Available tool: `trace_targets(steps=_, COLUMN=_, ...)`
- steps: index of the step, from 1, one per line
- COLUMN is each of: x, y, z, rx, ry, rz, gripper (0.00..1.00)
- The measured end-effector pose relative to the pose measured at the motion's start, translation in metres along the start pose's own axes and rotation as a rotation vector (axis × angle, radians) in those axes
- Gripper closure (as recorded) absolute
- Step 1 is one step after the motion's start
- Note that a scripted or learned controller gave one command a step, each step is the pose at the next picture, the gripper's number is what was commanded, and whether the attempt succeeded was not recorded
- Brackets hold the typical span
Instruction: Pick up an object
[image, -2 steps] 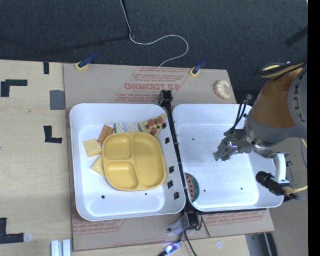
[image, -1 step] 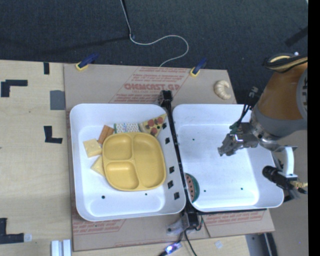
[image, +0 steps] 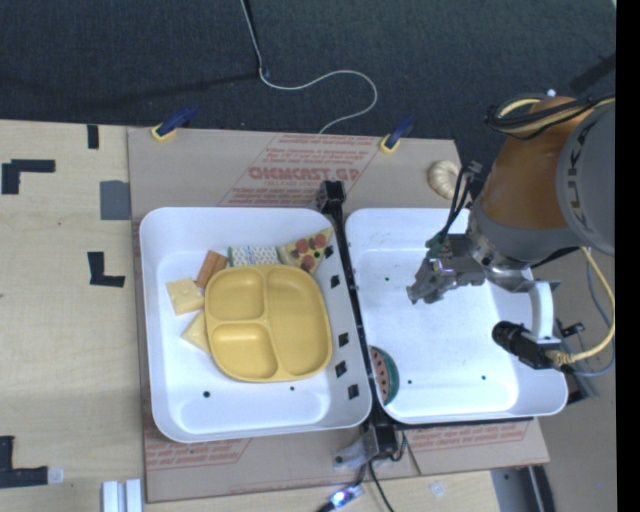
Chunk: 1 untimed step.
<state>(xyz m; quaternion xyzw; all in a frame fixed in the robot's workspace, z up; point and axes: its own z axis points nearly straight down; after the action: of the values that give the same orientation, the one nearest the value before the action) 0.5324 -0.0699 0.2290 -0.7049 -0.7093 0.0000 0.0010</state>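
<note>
We see the gripper (image: 428, 285) over the right bin (image: 450, 395); we cannot tell its state. The yellow tray (image: 268, 322) lies in the left bin (image: 165, 380), at 9 o'clock from the gripper.

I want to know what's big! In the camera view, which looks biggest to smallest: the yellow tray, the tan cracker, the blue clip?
1. Yellow tray, by far the largest.
2. Tan cracker, left of the tray.
3. Blue clip, on the cardboard's far edge. It lies farther from the camera, so this last place is unsure.

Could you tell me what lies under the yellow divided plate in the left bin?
Tan crackers and patterned pieces poke out from beneath the yellow divided plate; whatever lies under its middle is covered.
</note>
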Motion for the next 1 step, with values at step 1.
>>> trace_targets(steps=1, x=0.061, y=0.0221, z=0.0034, rx=0.0, ry=0.0, rz=-0.002, gripper=1.0)
